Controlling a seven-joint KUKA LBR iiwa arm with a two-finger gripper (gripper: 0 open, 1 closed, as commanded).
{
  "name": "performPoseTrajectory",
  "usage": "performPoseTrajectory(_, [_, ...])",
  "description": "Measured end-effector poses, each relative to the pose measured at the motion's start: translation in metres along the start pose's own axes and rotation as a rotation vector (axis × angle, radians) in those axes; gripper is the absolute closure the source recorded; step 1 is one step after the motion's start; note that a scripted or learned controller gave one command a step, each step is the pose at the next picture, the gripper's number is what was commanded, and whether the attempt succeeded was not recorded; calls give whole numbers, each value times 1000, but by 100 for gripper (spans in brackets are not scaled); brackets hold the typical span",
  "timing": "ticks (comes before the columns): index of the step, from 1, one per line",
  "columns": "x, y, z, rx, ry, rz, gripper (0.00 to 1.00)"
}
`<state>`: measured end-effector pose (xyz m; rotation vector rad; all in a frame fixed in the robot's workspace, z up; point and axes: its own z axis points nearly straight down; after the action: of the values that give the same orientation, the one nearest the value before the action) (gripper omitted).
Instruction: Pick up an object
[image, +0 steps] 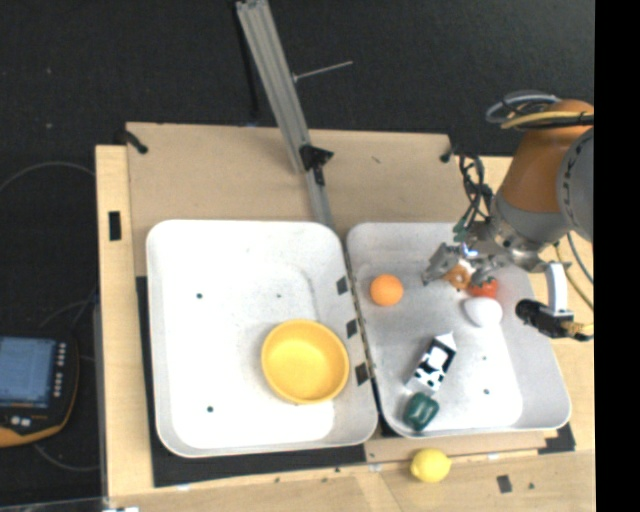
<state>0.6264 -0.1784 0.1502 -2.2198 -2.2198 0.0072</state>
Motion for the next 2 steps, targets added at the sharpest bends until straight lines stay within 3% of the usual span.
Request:
performPoseTrajectory(1, [-1, 2, -15, -9, -1, 2, 100])
performPoseTrajectory(2, [-10, 6, -64, -12, -1, 1, 100])
